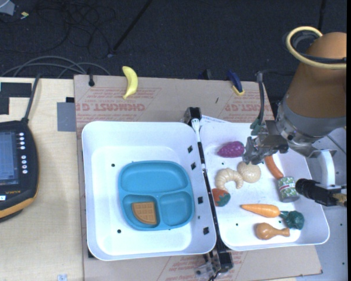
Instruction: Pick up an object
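Gripper [253,157] above two carrots [261,210], one croissant [229,178]

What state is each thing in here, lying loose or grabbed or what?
End effector: low over the right bin, above the croissant.
Carrot: lying flat, loose.
Purple toy: loose by the end effector.
Waffle: in the blue tray, lower left compartment.
Banana: outside the bins.

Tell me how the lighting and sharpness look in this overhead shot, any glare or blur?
In the camera view, lighting is even and soft; the white bins look bright but not blown out; the floor behind stays dark; the gripper and small toys like the carrot are slightly soft, the whole frame being low in detail.
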You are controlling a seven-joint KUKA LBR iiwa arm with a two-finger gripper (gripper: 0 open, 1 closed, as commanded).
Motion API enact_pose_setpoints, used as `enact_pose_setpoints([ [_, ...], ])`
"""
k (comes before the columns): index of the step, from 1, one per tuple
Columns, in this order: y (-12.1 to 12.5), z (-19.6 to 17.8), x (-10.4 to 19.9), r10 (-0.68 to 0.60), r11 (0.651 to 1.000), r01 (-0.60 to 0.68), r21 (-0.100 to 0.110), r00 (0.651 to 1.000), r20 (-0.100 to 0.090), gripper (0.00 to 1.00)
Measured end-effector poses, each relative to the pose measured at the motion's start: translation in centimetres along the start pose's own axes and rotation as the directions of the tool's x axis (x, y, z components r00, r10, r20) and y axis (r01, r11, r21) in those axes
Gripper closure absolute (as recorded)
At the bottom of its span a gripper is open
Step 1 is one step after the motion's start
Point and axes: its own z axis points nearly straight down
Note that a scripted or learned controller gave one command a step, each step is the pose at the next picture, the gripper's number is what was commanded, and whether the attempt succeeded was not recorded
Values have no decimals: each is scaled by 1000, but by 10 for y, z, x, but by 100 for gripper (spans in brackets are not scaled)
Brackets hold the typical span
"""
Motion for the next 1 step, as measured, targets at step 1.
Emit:
enact_pose_setpoints([
  [1, -49, 46, 54, 4, 1000, -4, 11, 1000, -1, 100],
])
